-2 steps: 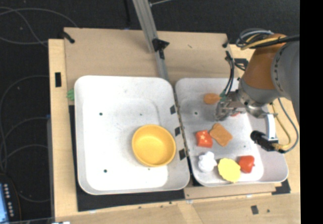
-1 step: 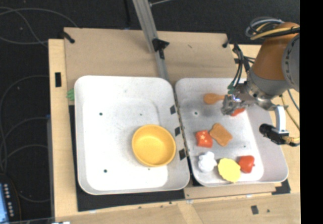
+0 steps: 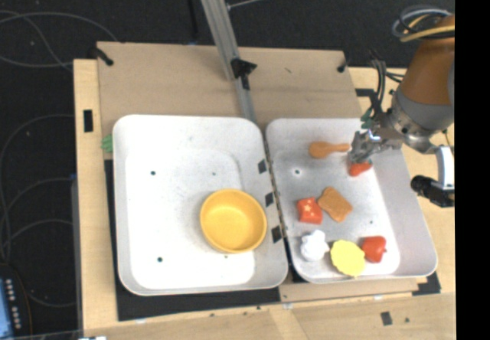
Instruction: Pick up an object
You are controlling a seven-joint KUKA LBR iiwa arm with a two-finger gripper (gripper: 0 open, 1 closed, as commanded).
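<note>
Six small things lie in my right bin point(image 3: 398, 201); one yellow bowl point(image 3: 233, 220) left. My jaws point(image 3: 361, 148), state unclear, hang just above a red piece point(image 3: 360, 169).

The hand point(image 3: 361, 148) sits low in the right bin point(image 3: 406, 201), over a red piece point(image 3: 359, 169); a yellow bowl point(image 3: 233, 220) lies in the left bin point(image 3: 153, 147).

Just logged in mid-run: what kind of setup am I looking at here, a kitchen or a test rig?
Most likely a lab test bench for robot picking, not a kitchen. Two shallow white bins sit on a plywood board, toy items like a yellow bowl and an orange block lie in them, and loose cables run over the dark floor.
</note>
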